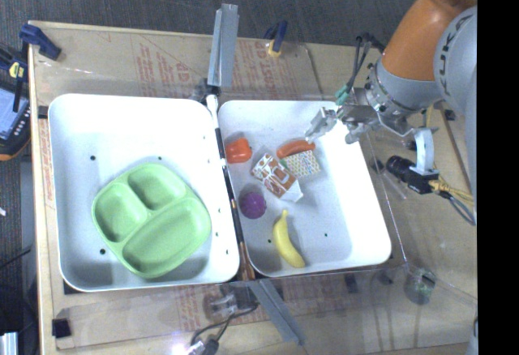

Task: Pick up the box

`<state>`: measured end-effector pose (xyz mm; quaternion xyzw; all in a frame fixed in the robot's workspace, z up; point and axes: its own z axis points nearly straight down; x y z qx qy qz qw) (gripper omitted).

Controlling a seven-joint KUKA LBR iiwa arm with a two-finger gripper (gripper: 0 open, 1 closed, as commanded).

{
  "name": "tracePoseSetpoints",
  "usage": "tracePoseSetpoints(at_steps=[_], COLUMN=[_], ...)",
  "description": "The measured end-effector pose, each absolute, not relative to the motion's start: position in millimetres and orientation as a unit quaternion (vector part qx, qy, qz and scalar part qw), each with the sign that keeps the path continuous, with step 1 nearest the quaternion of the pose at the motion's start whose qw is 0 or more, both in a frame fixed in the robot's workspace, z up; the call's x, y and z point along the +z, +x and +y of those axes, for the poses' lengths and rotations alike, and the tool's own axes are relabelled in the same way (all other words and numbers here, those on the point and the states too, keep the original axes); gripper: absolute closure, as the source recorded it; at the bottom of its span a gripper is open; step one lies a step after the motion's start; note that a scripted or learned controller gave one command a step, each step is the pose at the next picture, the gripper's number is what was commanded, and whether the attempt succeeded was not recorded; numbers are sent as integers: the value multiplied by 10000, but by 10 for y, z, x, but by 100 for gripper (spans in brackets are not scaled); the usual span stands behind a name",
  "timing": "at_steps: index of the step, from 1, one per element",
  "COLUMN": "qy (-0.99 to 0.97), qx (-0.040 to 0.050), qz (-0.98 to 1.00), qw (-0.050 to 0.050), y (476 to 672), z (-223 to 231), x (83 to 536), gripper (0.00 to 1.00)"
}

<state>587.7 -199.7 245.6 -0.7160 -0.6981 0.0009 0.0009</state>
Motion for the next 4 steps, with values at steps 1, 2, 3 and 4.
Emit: tracePoseSetpoints(at_steps=[1, 2, 3, 4], qy=[-6810, -6675, -6385, -6530], qx=[-2, -2, -5, -6], qz=[-7323, -7446, -7696, -7574], qw=[-9, -7, -14, -20], y=[6115, 6148, 6334, 6581], z=[-2009, -2101, -2102, -2103], x=[2243, 1040, 1144, 943], gripper=[0, 0, 0, 0])
